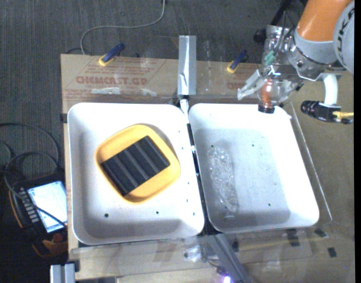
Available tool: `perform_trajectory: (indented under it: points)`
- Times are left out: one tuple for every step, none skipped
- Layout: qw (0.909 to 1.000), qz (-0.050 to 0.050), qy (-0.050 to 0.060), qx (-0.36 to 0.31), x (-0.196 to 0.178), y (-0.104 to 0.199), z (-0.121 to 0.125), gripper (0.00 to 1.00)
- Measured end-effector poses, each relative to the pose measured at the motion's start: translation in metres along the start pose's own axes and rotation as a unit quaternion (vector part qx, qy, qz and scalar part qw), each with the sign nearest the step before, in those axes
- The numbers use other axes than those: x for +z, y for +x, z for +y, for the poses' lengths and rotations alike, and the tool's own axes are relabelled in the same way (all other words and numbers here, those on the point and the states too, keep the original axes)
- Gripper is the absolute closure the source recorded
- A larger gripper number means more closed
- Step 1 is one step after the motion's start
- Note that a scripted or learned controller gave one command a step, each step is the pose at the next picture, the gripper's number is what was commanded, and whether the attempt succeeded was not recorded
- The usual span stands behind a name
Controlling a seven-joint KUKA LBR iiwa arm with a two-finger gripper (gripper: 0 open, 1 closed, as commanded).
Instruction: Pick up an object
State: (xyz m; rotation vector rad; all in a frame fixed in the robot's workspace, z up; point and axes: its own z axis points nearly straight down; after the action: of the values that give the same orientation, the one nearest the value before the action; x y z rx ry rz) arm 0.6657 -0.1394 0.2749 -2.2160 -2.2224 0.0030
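A yellow pad with a black ridged top (137, 163) lies tilted in the left bin (86, 211). Near the middle of the right bin (298, 205) lies a crumpled clear plastic piece (221, 173). My gripper (267, 99) hangs over the right bin's far rim, well away from both objects. At its lower end there is a small copper-brown piece with a dark tip (266, 103). I cannot tell whether that is a held thing or part of the gripper.
The two white bins meet at a central rim (193, 158). Behind them a cardboard sheet (115, 81) carries two blue-and-yellow clamps (111, 53) and an upright metal post (186, 63). A tablet and cables (42, 202) lie on the floor at left.
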Motion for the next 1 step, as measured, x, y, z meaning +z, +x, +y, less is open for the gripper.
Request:
perform_trajectory:
  points:
    - [0.9964, 0.000, 0.000, -0.085, 0.1571, 0.0242, -0.0312, 0.00]
